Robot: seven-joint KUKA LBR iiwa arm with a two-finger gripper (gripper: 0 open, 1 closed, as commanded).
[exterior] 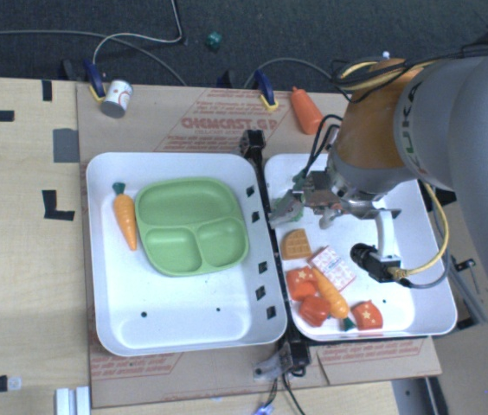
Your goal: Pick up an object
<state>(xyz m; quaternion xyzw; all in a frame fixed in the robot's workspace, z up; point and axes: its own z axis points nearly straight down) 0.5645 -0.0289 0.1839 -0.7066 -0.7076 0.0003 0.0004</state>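
Low over the upper left corner of the right bin (426, 318): gripper (293, 201), under the grey and orange arm (382, 137). Open or closed, impossible to tell from this angle. Nothing seen in its grasp.

Just below it, on the bin floor: tan biscuit (296, 244), apart from the gripper. Beside the biscuit, toward the bin's middle: checked packet (335, 269), touching a carrot (331, 293) lying at a slant. Around that carrot, red pieces (313, 311), with one more red piece (367, 316) near the lower edge.

Across the divider, in the left bin (175, 331): green plate (194, 226) with three compartments, and a second carrot (125, 219) just beside its left rim.

Beyond both bins, on the cardboard (218, 124): orange toy (306, 111), small can (117, 98), two blue clamps (266, 93).
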